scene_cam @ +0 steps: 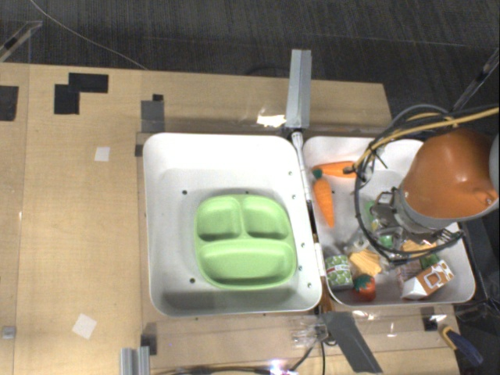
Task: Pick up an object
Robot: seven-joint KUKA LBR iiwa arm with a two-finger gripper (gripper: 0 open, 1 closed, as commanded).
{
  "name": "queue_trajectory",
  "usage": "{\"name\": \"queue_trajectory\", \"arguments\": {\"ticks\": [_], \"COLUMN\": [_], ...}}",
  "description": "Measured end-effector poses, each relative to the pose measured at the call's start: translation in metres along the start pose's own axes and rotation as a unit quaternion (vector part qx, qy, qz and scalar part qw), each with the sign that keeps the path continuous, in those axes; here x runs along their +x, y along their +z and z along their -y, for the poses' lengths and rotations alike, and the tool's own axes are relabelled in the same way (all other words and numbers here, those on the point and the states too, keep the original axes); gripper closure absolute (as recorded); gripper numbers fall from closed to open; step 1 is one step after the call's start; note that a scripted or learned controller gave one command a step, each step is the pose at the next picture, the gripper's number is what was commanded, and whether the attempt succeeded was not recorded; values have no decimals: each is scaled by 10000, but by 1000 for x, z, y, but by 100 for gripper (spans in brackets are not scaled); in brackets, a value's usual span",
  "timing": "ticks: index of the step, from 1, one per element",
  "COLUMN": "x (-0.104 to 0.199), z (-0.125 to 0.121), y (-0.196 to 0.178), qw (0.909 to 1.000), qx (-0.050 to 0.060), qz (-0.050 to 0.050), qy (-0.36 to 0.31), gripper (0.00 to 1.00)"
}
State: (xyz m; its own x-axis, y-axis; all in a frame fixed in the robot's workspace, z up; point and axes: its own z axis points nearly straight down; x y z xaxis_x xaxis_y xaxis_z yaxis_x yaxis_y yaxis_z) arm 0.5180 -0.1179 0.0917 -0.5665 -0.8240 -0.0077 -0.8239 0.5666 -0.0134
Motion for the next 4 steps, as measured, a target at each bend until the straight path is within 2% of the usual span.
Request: {"name": "queue_trajectory", "arguments": {"ticks": [1,2,4], "x": [12,9,2], "z": [-20,-20,-17], "y": [-107,-114,-137], "qw": [9996,9997,9997], "qx": [19,11,78], "qz": [4,21,78], "qy": [277,259,233], "gripper": [100,100,100]}}
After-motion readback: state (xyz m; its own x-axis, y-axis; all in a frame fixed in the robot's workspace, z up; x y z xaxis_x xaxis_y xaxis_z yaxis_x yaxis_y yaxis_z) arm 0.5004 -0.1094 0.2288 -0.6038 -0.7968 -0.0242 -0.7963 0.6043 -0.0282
